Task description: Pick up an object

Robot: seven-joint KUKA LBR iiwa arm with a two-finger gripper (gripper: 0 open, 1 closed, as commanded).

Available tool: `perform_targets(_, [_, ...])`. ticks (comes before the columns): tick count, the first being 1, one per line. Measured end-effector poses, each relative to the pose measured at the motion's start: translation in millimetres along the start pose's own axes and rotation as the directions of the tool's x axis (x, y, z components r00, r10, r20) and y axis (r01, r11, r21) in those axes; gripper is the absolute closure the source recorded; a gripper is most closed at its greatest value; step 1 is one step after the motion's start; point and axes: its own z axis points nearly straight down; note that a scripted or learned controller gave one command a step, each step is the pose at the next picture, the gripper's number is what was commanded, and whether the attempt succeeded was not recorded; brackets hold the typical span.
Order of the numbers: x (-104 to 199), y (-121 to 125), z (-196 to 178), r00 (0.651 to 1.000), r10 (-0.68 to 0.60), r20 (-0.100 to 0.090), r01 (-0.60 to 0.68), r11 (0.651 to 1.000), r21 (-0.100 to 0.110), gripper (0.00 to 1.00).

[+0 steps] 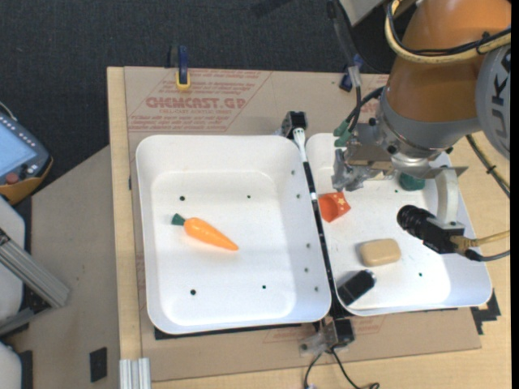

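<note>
**Tool low over right bin, red block beneath**

Where the arm (442, 63) reaches in, the right bin (462, 286) is largely covered; the left bin (154, 217) carries a toy carrot (207, 232). The tool (350, 177) is seen just above a small red-orange block (333, 207) near the divider; whether it is open cannot be told. The block is judged light, rigid, best taken across flat faces. A tan oval piece (379, 253) lies nearby.

Two glossy white plastic bins (154, 241) sit on brown cardboard (130, 136); a smooth, shiny plastic carrot (209, 233) lies inside.
</note>
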Motion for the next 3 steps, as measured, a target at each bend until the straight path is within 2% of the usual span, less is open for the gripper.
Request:
perform_targets(1, [-98,-39,-50,1.0,0.011,0.003,-0.011,1.0,-0.004,1.0])
perform_targets(2, [-124,-26,-224,1.0,0.002,0.004,-0.002,1.0,-0.019,1.0])
perform_targets(3, [-122,-27,-215,1.0,0.002,0.001,-0.002,1.0,0.001,0.0])
